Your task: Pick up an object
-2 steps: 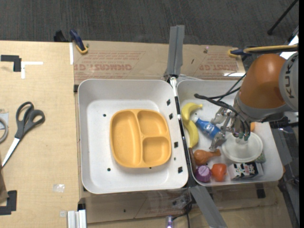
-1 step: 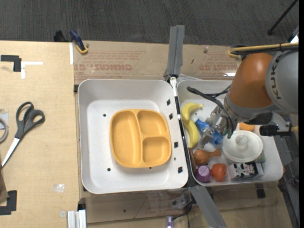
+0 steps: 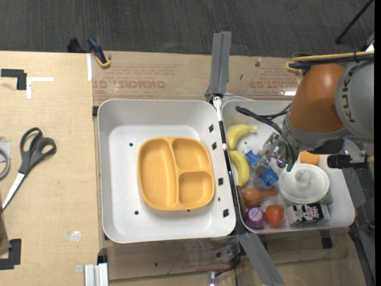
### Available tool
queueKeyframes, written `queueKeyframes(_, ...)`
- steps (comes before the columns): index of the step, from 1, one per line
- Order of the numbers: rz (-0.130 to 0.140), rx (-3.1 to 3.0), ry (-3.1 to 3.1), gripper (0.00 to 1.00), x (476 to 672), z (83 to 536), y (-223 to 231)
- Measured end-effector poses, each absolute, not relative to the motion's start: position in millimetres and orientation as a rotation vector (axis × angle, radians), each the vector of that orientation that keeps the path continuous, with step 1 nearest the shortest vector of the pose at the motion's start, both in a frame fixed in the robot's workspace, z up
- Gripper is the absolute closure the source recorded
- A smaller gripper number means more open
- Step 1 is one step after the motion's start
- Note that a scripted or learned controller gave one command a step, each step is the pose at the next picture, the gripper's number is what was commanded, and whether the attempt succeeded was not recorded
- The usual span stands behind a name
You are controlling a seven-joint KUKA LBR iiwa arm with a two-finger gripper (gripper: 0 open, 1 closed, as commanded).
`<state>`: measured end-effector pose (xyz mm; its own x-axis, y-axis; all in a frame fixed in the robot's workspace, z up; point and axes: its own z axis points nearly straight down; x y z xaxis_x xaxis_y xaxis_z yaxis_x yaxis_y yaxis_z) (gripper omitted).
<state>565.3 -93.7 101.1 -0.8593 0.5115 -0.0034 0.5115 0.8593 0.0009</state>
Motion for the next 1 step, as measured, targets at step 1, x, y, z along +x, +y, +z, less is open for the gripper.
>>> queueKeyframes(1, 0.0, 0.919, 3.001, 1.0, 605.4, 223.7, -15.9)
